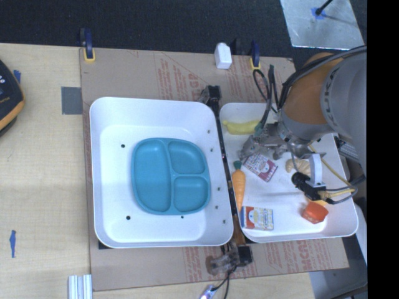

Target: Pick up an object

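Arm is low over the right bin (349, 229); gripper (269, 143) sits among the clutter. Cannot tell its state from this view. Nothing visibly lifted: pick not yet done.

Candidate objects:
- small printed packet (259, 166), just below the gripper
- banana (240, 127), just left of it
- carrot (238, 189), further down
- red piece (315, 212), well apart

Left bin (106, 167) holds a blue divided plate (169, 175).

Remaining: close on one object, then lift clear.

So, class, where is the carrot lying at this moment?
In the camera view, the carrot lies in the right bin, along its left wall, just above a small packet and below the banana.
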`<state>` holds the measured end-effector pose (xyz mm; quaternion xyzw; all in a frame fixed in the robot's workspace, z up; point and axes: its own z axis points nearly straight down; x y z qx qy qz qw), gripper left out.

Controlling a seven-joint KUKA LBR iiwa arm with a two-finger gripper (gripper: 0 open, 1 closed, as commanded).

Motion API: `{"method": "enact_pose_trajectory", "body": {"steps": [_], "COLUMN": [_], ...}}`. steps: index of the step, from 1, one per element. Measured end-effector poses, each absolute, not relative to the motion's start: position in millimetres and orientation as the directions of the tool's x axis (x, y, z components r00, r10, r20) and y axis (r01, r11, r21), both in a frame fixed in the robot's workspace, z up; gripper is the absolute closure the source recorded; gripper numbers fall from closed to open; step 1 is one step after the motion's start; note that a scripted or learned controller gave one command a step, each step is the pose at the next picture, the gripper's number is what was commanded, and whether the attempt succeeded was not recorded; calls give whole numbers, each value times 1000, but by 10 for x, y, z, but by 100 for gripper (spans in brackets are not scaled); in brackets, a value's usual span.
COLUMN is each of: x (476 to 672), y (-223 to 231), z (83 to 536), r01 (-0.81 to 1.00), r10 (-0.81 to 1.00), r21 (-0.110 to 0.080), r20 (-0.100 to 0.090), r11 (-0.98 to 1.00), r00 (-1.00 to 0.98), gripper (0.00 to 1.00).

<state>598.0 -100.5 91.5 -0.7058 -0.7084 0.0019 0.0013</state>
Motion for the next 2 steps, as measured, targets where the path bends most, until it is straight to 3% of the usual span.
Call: {"method": "enact_pose_trajectory", "body": {"steps": [1,2], "x": [5636,5635], "y": [-1043,-1053], "z": [914,1016], "r01": [1000,1000], "r10": [1000,1000], "r21": [-4,-6], "r20": [-1,-2], "r11": [5,9], "r00": [-5,-9], "gripper": [0,100]}}
